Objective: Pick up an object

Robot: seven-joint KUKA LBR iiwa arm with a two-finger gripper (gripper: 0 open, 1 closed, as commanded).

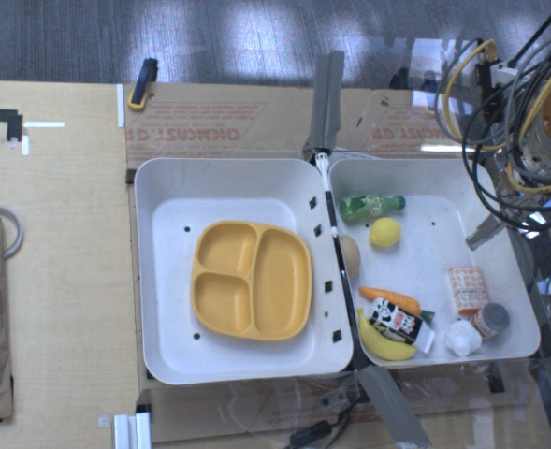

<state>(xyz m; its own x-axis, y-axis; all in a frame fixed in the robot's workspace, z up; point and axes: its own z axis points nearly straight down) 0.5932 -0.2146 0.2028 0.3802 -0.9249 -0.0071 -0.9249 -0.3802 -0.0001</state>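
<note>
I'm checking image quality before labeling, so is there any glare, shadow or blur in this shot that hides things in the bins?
In the camera view, pale glare patches streak the floor beyond the bench; both bins are evenly lit with soft shadows; the yellow tray and lemon look sharp; the cables and arm at right are slightly blurred.

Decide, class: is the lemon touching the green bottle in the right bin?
Apart. The camera view shows a thin strip of white bin floor between the green bottle and the lemon, which lies just below it.
</note>
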